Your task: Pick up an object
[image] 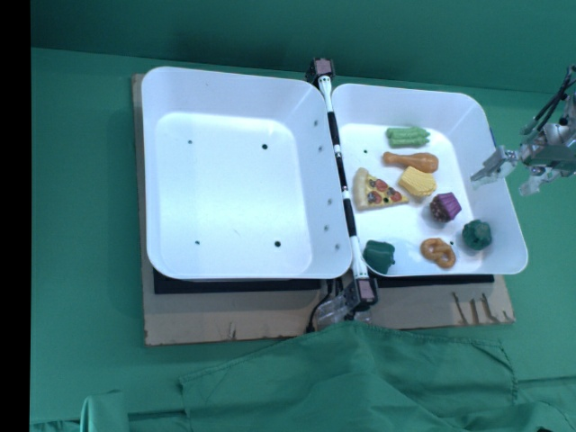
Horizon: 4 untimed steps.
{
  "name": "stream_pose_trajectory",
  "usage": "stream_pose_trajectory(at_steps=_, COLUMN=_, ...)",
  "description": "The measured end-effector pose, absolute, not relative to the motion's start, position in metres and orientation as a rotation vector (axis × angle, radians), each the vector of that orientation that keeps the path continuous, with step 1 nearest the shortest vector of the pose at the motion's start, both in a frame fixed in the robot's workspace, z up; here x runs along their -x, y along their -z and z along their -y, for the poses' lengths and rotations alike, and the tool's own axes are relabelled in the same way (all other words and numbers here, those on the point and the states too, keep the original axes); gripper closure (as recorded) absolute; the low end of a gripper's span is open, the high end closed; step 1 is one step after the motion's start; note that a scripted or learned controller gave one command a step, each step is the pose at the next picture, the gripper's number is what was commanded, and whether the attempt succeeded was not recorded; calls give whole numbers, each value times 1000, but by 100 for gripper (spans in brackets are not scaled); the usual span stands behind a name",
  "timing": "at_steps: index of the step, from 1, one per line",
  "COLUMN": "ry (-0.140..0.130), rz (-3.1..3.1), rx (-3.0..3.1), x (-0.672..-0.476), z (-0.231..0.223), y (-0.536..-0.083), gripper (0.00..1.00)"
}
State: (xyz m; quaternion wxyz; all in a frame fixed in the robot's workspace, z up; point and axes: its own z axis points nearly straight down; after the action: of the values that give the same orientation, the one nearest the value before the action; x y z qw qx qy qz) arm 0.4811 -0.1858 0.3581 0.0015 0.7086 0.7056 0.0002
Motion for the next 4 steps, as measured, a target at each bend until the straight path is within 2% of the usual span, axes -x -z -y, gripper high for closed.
stream_pose_trajectory(at_steps=1, ry=3, rz=-2228, rx=-2224, x=-466, z=117, y=-285, gripper=0)
stream_pose_trajectory(at_steps=2, ry=-6, rz=-2209, rx=-2223, x=-468, z=122, y=-301, gripper=100)
stream_pose_trajectory(at_steps=3, ry=-12, rz=-2206, rx=-2213, x=-486, z=145, y=-401, gripper=100)
stream_pose_trajectory(at_steps=4, ry=-9, rz=-2211, rx=-2217, x=-472, z=143, y=-455, gripper=100)
